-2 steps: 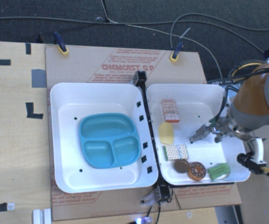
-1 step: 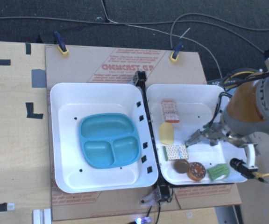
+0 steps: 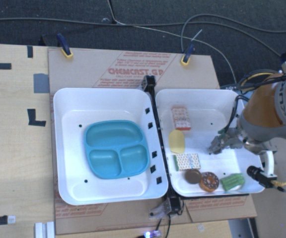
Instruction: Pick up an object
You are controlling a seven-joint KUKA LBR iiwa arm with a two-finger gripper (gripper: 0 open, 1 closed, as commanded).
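The right bin (image 3: 202, 95) holds several small items: a red-and-white packet (image 3: 180, 118), a yellow lemon-like piece (image 3: 177, 141), a dotted white card (image 3: 188, 161), a brown round piece (image 3: 192, 176), a chocolate donut (image 3: 209, 182) and a green piece (image 3: 232, 182). My gripper (image 3: 217, 146) hangs low over the right half of this bin, right of the yellow piece and above the donut. Nothing shows between its fingers.
The left bin (image 3: 63, 103) holds a blue divided tray (image 3: 116, 148). A black divider (image 3: 155, 133) joins the two bins. Two clamps (image 3: 64, 47) (image 3: 186, 56) pin the cardboard at the back. Cables trail across the dark floor beyond.
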